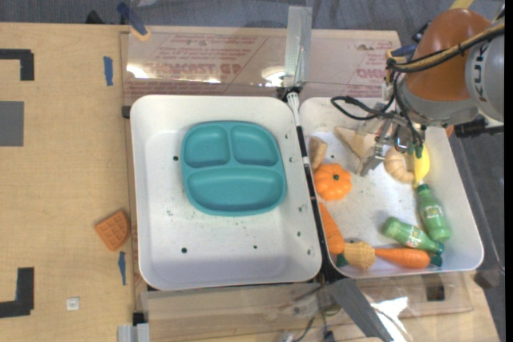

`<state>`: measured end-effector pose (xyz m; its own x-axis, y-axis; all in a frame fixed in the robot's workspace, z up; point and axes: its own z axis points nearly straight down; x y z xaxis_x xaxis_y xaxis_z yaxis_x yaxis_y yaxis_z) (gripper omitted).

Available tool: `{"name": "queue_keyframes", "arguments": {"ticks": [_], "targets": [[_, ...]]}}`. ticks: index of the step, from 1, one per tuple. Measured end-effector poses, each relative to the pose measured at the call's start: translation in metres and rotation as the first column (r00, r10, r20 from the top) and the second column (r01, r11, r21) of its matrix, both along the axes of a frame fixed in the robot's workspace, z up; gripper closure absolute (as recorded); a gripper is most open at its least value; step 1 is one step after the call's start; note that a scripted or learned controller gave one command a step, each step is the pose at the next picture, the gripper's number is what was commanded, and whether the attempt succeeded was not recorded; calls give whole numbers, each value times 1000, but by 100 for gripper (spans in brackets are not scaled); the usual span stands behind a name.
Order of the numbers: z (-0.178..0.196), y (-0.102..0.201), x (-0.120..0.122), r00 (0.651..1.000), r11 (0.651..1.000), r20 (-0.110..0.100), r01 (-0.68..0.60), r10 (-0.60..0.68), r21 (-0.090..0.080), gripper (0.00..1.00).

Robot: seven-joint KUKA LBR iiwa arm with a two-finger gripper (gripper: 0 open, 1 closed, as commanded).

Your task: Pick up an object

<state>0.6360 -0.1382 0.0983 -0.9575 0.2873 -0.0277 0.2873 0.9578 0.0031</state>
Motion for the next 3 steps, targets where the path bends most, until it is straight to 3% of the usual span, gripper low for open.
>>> {"name": "queue_keyframes", "arguments": {"ticks": [1, 2, 3], "targets": [[1, -54, -32, 988, 988, 3, 154, -154, 2, 0], [0, -53, -26, 985, 985, 2, 172, -172, 2, 0], [1, -53, -69, 981, 982, 9, 191, -191, 2, 0]]}}
